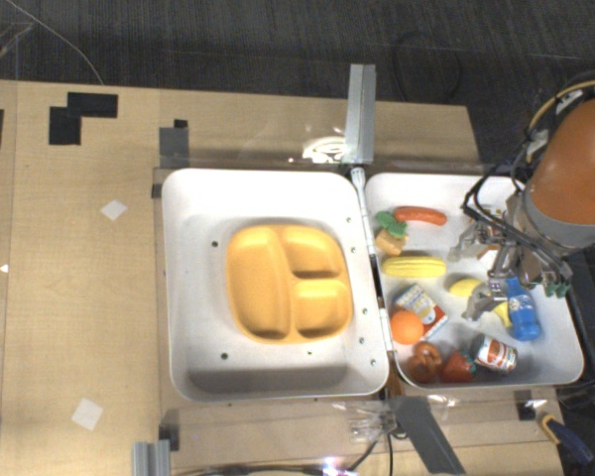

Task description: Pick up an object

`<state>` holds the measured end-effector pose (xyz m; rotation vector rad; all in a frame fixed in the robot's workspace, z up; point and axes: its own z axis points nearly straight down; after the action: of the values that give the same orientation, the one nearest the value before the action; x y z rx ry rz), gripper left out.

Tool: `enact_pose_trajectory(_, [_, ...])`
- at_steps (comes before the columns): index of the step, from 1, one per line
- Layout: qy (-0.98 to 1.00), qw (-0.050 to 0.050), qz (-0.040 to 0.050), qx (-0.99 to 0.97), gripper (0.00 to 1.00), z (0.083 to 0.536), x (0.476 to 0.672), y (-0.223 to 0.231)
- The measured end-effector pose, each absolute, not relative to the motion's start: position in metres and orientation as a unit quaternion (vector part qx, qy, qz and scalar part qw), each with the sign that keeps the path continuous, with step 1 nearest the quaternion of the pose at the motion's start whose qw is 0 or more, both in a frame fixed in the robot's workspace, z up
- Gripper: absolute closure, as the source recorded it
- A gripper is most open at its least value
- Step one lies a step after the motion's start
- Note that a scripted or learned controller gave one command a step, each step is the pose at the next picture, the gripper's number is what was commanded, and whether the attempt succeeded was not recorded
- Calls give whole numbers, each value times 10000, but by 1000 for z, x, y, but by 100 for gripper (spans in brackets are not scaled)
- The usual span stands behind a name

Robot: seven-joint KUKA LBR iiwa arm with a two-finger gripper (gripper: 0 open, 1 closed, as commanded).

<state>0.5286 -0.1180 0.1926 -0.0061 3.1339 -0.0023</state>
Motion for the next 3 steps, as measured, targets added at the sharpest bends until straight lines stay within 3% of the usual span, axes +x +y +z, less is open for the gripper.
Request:
enact_pose_trajectory(1, [9999, 89, -16, -43, 100, 205, 531, -117])
enact_pose_trajectory(2, [9885, 96, 2, 1509, 100, 109, 527, -111])
enact_pose_trajectory(3, [9781, 100, -9, 2077, 100, 91, 492, -162])
